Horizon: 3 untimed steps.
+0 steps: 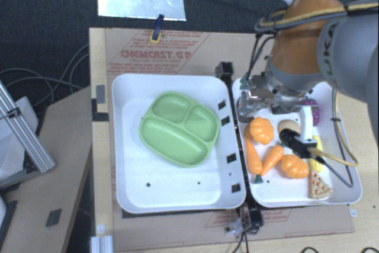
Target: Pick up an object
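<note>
A dark carpeted floor surrounds the bench (160, 56), which is topped with printed cardboard and carries two shallow white bins side by side. The grey arm (349, 50) with its orange band reaches in from the right and hangs over the upper part of the right bin (349, 192); its pincer (251, 101) sits low near that bin's upper left corner, just above the toys, and whether it is open or closed cannot be told from here.

The left bin (127, 145) holds a green divided plate (177, 127), lying flat near its middle. It looks like stiff, light plastic, but it is wide and low, so a two-finger grip would probably have to catch its raised rim.

The right bin holds a cluster of small play food, likely hollow plastic: light, rigid and somewhat slippery. An orange pumpkin-like piece (260, 130) lies just below the pincer; its rounded form could squirt out unless pinched across the middle. Two carrots (253, 158) lie beside it, touching or nearly so; their taper suggests gripping the thick end. A second orange piece (294, 167) rests lower right, and a pizza slice (320, 186) lies flat near the bin's lower edge, thin and hard to get under.
</note>
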Tool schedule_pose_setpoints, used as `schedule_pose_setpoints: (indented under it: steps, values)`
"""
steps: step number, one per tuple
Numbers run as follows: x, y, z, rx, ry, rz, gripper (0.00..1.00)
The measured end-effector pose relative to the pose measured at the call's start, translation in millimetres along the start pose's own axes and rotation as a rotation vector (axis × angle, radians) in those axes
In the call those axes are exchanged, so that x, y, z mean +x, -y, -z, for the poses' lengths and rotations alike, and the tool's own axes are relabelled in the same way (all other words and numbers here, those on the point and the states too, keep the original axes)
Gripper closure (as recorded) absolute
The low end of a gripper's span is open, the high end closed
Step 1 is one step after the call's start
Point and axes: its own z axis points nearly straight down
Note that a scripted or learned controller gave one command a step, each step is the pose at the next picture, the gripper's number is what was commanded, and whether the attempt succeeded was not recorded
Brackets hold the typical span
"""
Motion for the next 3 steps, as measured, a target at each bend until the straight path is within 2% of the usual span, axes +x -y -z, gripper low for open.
schedule_pose_setpoints:
  steps: [1, 2, 3]
  values:
    - [42, 12, -12, 0.000, 0.000, -0.001, 1.00]
    - [75, 21, 0, -0.003, 0.000, 0.000, 1.00]
    - [72, 26, -2, 0.000, 0.001, -0.007, 1.00]
